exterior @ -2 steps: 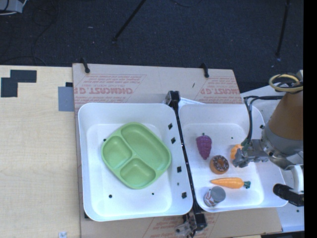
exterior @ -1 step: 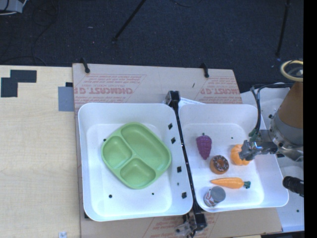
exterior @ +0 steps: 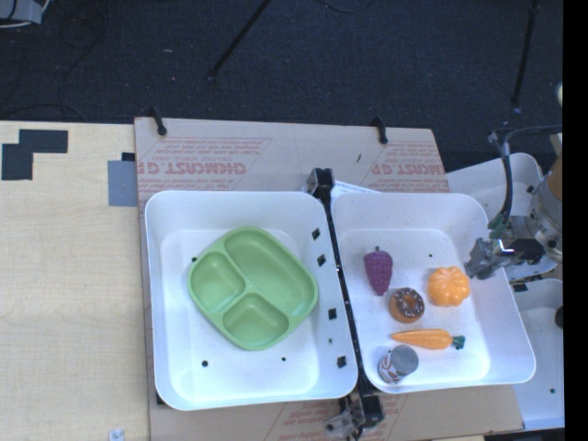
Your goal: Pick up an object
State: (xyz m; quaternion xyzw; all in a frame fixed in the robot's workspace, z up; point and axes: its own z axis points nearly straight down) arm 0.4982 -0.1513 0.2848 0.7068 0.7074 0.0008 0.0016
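Observation:
The right bin [exterior: 501, 338] holds several toy items: a purple grape bunch [exterior: 378, 270], a chocolate doughnut [exterior: 406, 305], an orange pumpkin [exterior: 447, 286], a carrot [exterior: 425, 339] and a small can [exterior: 398, 364] near the front wall. My gripper [exterior: 481, 258] hangs at the bin's right rim, just right of the pumpkin and apart from it. Nothing shows between its fingers.
The left bin [exterior: 175, 375] carries a green divided plate [exterior: 253, 288]. A black divider [exterior: 333, 283] runs between the two bins. Cardboard [exterior: 276, 159] lies under both, with a pale wooden bench [exterior: 64, 292] to the left. Cables and arm parts [exterior: 528, 237] crowd the right edge.

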